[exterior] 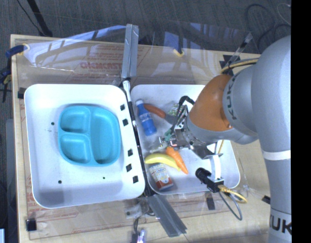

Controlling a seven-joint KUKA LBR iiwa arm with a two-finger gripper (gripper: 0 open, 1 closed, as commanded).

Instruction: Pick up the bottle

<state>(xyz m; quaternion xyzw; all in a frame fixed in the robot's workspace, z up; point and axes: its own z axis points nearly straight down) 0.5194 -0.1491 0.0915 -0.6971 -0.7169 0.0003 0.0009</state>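
Bottle (146, 117) lies left of and slightly above the gripper (171, 139), nearby, long axis roughly vertical in view. Gripper state: cannot tell.

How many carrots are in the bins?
2. One carrot lies in the right bin beside the banana, just under the robot's hand. The other carrot lies farther back, next to the blue bottle. The arm may hide more.
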